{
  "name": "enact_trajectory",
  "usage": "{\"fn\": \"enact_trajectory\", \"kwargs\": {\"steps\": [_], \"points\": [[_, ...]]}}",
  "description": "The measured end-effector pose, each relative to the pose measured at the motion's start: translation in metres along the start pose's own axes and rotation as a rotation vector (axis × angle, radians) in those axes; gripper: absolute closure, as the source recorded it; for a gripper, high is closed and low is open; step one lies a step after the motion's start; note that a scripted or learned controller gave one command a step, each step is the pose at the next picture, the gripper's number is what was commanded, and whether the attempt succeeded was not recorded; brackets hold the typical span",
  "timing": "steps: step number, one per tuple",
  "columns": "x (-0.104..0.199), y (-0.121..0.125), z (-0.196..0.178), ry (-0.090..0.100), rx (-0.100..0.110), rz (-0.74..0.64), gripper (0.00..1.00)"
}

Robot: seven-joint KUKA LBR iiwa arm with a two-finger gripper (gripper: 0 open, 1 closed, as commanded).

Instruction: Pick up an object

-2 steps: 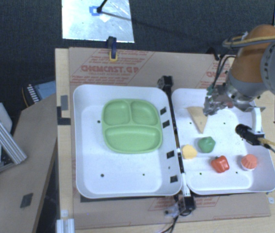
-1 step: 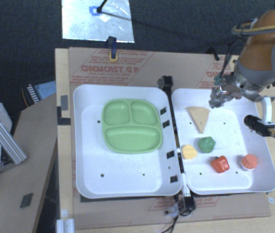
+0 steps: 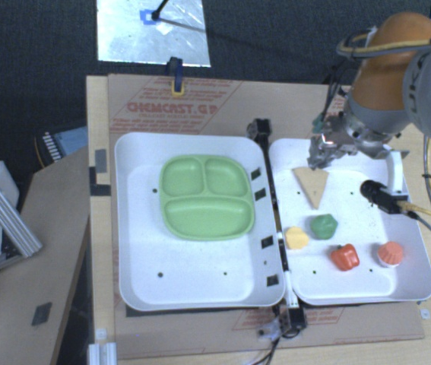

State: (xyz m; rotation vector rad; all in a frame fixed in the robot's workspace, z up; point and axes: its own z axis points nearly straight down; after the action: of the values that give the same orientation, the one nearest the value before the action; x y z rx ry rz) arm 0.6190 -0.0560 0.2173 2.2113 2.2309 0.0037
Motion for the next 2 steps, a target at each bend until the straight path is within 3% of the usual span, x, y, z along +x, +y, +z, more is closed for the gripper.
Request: {"fn": "enact_trajectory", "kwargs": {"steps": [2], "points": [[0.108,0.002,0.009,0.001,0.000,-0.001,1.00]]}}
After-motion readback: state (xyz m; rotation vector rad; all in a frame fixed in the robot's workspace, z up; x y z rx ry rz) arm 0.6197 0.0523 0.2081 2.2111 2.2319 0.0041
